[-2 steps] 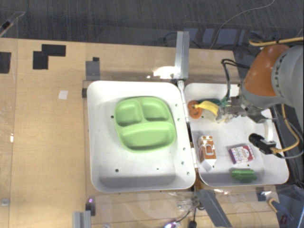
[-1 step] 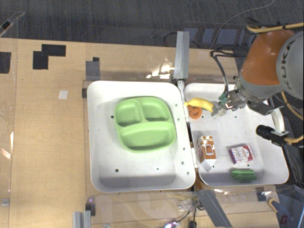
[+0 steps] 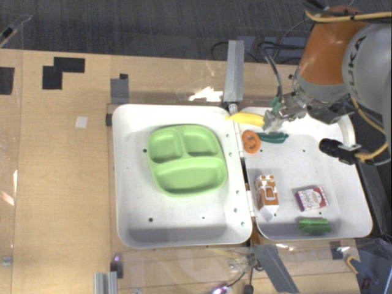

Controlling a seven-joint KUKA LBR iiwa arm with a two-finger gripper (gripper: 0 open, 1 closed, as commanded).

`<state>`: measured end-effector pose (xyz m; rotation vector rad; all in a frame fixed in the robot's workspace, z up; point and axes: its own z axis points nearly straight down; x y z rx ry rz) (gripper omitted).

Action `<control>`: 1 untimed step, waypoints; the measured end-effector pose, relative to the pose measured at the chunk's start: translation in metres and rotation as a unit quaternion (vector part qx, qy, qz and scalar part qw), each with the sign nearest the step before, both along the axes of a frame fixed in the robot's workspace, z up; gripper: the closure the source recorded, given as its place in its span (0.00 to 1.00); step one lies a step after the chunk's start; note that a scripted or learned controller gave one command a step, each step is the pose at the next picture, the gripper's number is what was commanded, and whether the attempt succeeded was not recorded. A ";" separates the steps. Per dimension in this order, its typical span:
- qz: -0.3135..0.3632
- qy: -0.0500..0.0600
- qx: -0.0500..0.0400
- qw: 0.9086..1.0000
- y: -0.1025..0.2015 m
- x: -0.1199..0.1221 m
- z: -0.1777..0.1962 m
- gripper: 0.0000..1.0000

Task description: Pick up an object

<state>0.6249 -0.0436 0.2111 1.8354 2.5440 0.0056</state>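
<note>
Where the right bin's [image 3: 361, 219] far rim crowds in, the gripper [image 3: 274, 120] hovers beside a yellow banana [image 3: 245, 119] — finger state unreadable. Open white floor lies between the carton [image 3: 267, 192] and packet [image 3: 310, 198].

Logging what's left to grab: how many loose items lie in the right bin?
6: banana and teal piece at the back by the tool, orange, carton, maroon packet, green item in front. The arm may hide more.

We've got the end effector [image 3: 274, 120] low at the back of the right bin [image 3: 343, 182], right by a banana [image 3: 246, 119], a carrot [image 3: 250, 140] and a teal thing [image 3: 275, 138]. Nearer the front: a snack box [image 3: 267, 192], a maroon packet [image 3: 310, 198] and a green veggie [image 3: 313, 226]. A green divided plate [image 3: 185, 158] sits in the left bin [image 3: 131, 188].
</note>
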 end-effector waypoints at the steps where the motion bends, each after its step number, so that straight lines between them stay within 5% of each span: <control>1: 0.003 -0.003 0.000 1.000 0.001 0.002 0.011 1.00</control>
